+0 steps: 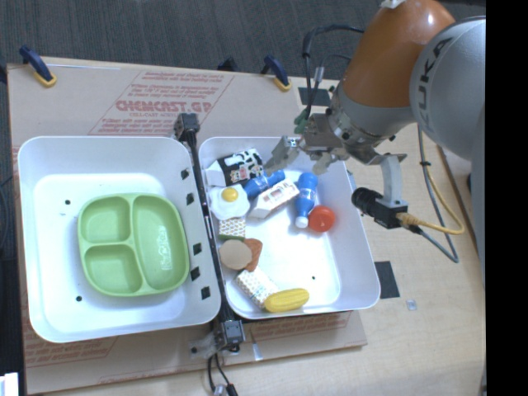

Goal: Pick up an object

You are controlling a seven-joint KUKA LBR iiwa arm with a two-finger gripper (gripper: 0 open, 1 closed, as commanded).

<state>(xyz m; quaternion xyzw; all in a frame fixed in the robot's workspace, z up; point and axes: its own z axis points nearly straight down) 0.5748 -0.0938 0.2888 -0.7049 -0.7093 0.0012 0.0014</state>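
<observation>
My gripper (301, 156) hangs over the far part of the right bin (356, 258), its fingers spread open with nothing between them. Just below it lie a blue bottle with a white cap (306, 195) and a red ball (322, 219). To the left of the bottle are a white carton (275, 199), a blue piece (266, 181), a fried-egg toy (228, 198) and a black-and-white packet (241, 165). Nearer the front lie a brown round piece (236, 255), a checkered wafer (254, 285) and a yellow piece (286, 300).
The left bin (49, 163) holds a green divided plate (132, 244). A black clip divider (198, 196) runs between the bins. The arm's grey and orange body (396, 48) looms over the right bin's far right corner. Bare bin floor shows right of the brown piece.
</observation>
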